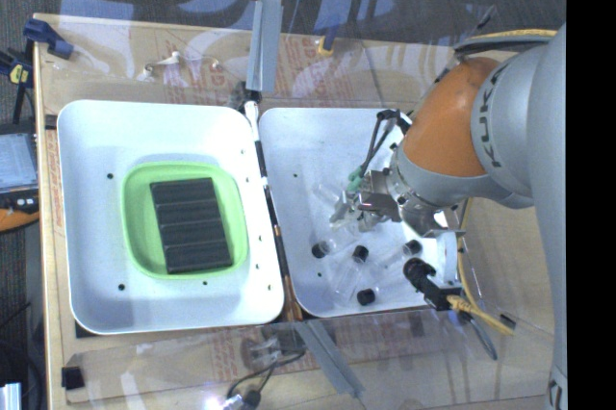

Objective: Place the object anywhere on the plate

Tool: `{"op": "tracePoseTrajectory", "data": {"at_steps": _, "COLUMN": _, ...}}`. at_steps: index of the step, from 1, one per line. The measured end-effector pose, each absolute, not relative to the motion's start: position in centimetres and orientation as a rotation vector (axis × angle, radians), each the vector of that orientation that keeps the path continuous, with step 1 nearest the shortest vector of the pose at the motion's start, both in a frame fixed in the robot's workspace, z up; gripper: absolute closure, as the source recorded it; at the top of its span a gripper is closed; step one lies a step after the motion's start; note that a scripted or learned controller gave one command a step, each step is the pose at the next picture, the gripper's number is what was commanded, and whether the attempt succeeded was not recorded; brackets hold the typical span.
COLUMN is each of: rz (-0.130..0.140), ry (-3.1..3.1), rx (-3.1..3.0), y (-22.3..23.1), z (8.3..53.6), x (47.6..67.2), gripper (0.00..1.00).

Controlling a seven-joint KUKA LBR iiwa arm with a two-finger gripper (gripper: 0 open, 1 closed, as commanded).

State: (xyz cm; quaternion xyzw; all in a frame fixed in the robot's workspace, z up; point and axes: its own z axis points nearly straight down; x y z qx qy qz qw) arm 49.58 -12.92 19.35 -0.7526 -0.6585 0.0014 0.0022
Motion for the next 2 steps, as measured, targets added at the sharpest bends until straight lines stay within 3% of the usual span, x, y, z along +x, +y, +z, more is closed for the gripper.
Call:
{"op": "tracePoseTrajectory", "data": {"at_steps": 1, "rz": 0.004, "ry": -2.248, "rx": -2.189, "y": -5.53, "z": 19.05, "x": 47.94, "gripper": 1.00}}
{"op": "tracePoseTrajectory", "data": {"at_steps": 2, "rz": 0.004, "ry": -2.248, "rx": -2.189, "y": -5.56, "z": 19.05, "x": 47.94, "gripper": 0.00}}
